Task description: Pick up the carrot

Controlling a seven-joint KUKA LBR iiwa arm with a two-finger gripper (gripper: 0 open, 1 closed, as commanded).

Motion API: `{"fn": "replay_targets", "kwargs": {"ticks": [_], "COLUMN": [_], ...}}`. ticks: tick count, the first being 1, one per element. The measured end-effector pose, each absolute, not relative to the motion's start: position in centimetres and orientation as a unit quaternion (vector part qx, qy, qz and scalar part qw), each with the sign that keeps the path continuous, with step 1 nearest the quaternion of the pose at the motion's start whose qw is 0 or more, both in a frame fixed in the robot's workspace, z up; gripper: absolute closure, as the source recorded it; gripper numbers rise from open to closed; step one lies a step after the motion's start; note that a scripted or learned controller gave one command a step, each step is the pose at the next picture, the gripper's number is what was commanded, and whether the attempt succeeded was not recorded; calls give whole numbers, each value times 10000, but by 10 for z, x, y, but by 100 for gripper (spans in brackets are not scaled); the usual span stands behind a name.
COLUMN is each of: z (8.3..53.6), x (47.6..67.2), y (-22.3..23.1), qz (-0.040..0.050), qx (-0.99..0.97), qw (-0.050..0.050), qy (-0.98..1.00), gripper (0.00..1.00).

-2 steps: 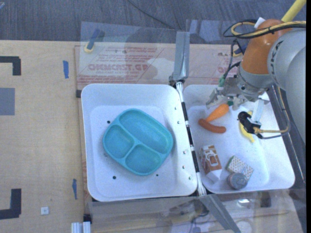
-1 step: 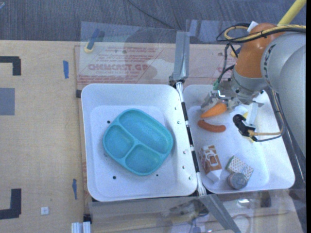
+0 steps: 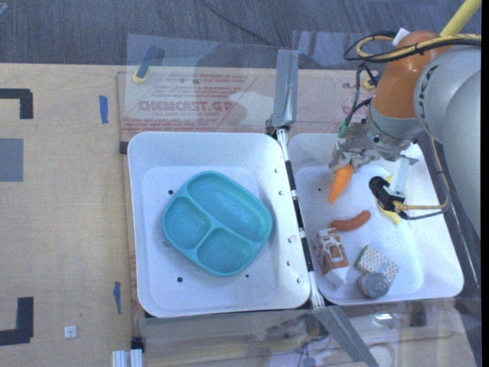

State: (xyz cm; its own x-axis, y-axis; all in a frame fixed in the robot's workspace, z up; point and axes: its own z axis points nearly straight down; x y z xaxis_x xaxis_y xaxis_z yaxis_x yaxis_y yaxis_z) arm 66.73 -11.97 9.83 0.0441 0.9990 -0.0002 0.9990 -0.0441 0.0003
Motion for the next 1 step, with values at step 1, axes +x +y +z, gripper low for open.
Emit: {"fn": "replay_targets", "kwargs": {"ticks": [1], "z": [185], "x": [648], "y": [-52], "qz": [5], "qx": [7540], "qw": [8], "qy": [6569], "gripper": [100]}}
